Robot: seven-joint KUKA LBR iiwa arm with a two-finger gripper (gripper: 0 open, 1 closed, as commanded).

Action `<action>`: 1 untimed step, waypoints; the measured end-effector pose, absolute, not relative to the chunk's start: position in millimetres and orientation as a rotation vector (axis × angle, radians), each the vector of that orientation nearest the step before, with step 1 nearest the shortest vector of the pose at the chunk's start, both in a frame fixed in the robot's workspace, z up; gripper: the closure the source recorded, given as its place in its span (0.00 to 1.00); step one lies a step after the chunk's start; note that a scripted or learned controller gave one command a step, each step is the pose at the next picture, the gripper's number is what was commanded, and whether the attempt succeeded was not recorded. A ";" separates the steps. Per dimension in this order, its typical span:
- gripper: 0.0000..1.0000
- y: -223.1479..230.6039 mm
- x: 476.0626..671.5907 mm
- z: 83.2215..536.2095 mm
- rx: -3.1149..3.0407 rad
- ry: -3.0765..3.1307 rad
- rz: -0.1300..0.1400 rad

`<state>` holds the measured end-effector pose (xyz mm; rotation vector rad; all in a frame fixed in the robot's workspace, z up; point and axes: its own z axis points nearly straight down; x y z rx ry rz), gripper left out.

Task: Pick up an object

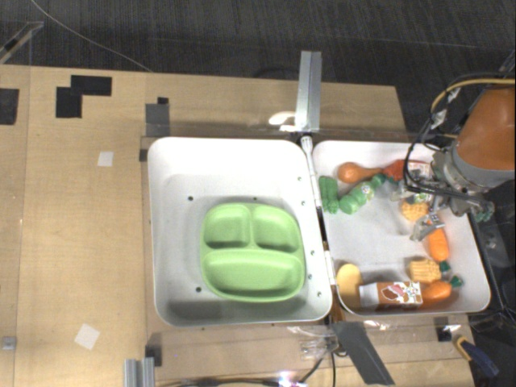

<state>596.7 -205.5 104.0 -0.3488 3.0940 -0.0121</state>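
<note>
In the left bin (169, 216) lies a green divided plate (251, 251), while in the right bin (367, 240) toy foods crowd together, an orange carrot (436, 244) just beside the gripper (427, 224), whose grip I cannot tell.

The wooden table (81, 240) carries two white bins, left bin (165, 216) and right bin (476, 289), side by side at frame centre-right.

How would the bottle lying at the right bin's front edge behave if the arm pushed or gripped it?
The bottle lies on its side, so a push would probably roll it. It looks like smooth plastic, so possibly slippery. Toys crowd both ends, likely hindering a clean grip.
</note>
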 end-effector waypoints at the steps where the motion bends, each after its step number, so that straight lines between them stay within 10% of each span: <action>1: 0.00 -205.5 543.0 90.0 -0.299 3.112 -0.006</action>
